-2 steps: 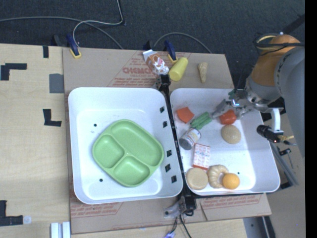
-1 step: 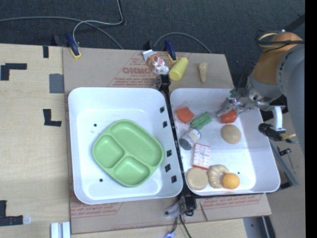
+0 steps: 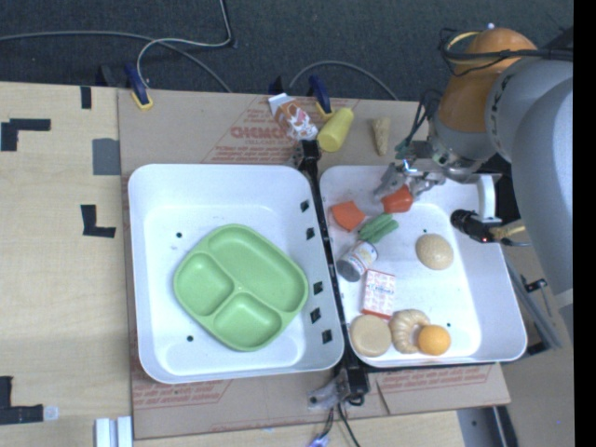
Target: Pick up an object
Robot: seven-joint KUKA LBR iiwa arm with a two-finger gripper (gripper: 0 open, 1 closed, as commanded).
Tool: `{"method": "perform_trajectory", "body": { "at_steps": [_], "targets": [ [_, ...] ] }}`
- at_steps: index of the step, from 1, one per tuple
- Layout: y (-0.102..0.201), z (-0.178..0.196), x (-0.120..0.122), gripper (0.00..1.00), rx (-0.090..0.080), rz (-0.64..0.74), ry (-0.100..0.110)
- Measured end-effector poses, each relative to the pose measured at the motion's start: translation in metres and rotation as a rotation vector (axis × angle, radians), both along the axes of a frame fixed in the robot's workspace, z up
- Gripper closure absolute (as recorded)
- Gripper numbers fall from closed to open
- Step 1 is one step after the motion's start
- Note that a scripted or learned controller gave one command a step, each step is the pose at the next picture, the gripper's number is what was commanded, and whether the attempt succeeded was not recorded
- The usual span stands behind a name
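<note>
You can't tell from this angle whether the gripper (image 3: pixel 402 182) has its fingers around the red piece (image 3: pixel 398 199) directly beneath it; the fingertips blur into that piece and into glare off the right bin (image 3: pixel 484 315). Behind the gripper, the arm (image 3: pixel 521 110) runs out of frame at the right edge, so its upper links are cut off. Below and left of the gripper, the print on the small white packet (image 3: pixel 378 292) is too fine to read. The small can (image 3: pixel 356 261) nearer the gripper shows a label you cannot make out either.
</note>
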State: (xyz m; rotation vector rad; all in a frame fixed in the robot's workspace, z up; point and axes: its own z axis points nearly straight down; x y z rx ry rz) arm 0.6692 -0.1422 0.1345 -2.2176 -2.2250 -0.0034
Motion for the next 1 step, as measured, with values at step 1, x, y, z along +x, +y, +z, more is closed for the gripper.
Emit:
{"method": "perform_trajectory", "body": {
  "at_steps": [1],
  "targets": [
    [0.0787, 0.0593, -0.0633, 1.00, 0.000, 0.001, 0.002]
  ]
}}
